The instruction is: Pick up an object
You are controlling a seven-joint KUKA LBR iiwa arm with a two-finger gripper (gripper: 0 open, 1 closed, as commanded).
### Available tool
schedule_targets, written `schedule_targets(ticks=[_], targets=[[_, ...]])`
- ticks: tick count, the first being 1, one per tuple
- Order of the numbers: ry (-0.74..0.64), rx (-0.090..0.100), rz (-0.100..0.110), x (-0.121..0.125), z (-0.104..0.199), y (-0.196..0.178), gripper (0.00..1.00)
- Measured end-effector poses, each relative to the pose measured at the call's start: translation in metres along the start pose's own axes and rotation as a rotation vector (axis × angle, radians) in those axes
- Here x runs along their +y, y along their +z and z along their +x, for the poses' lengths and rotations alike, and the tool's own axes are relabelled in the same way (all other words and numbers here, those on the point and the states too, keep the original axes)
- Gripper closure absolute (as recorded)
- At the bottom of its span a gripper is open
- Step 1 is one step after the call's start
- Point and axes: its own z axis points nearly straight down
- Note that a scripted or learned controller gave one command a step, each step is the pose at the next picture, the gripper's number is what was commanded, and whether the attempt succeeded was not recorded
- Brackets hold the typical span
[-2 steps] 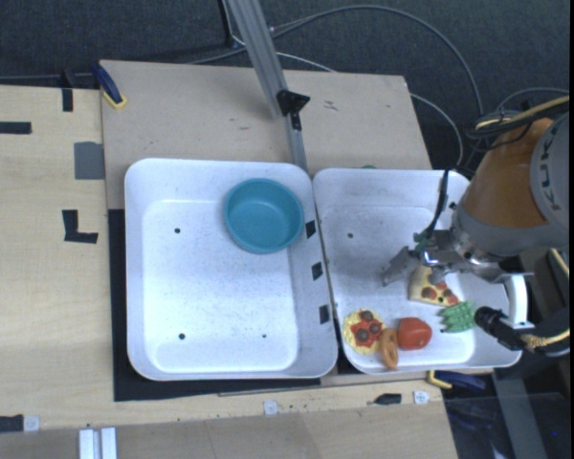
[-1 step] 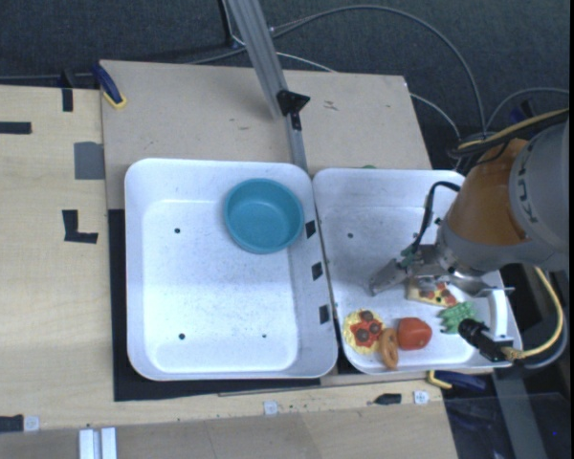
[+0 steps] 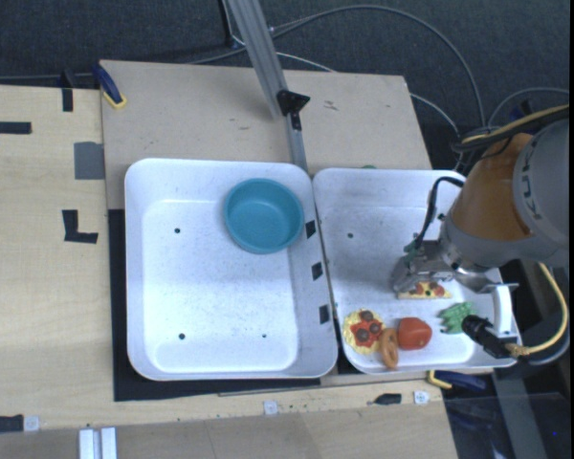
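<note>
The gripper sits low in the right bin, directly over a small flat yellow-and-red toy lying crosswise. Contact unclear; its open or closed state: cannot tell. From that toy, the tomato lies nearer the bin's front rim.

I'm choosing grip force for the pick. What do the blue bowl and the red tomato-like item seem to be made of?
Blue bowl: probably hard plastic, going by its even colour, matte-to-satin look and thin smooth rim. Red tomato-like item: likely moulded plastic toy food, uniform red with a slight sheen; rubber can't be ruled out.
</note>
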Motion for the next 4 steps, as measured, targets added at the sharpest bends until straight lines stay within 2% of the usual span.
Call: schedule_targets(ticks=[1, 2, 3, 4], targets=[[-0.001, 0.002, 0.001, 0.000, 0.001, -0.062, 1.00], [-0.001, 0.003, 0.004, 0.004, 0.001, -0.104, 1.00], [-0.001, 0.003, 0.003, -0.004, -0.001, -0.150, 1.00], [-0.003, 0.004, 0.006, -0.013, 0.049, -0.154, 1.00]])
